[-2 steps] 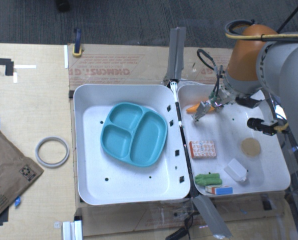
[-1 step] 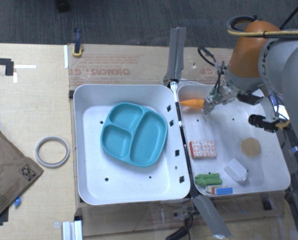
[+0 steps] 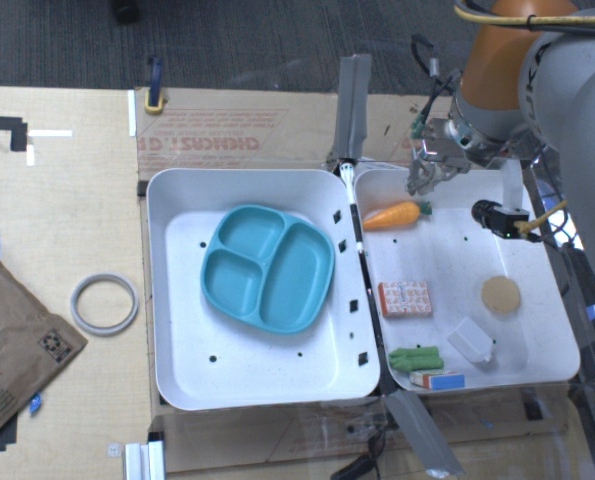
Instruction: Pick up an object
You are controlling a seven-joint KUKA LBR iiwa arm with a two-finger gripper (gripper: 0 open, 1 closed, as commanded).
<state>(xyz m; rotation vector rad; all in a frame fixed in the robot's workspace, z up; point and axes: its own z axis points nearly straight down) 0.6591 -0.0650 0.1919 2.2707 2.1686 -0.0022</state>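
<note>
My gripper (image 3: 424, 180) hangs over the far end of the right bin (image 3: 537, 368), just above and right of an orange toy carrot (image 3: 391, 215) that lies by the bin's left wall. Nothing shows between the fingers. Further down the bin lie a red and white patterned block (image 3: 404, 298), a round tan disc (image 3: 500, 294), a pale translucent block (image 3: 471, 341), a green piece (image 3: 415, 357) and a small blue and red box (image 3: 438, 379). The left bin (image 3: 177, 368) holds a teal divided plate (image 3: 267, 267).
A roll of tape (image 3: 104, 301) and a brown cardboard box (image 3: 12, 343) lie on the bench to the left of the bins. A grey divider (image 3: 353, 108) stands upright between the bins at the back.
</note>
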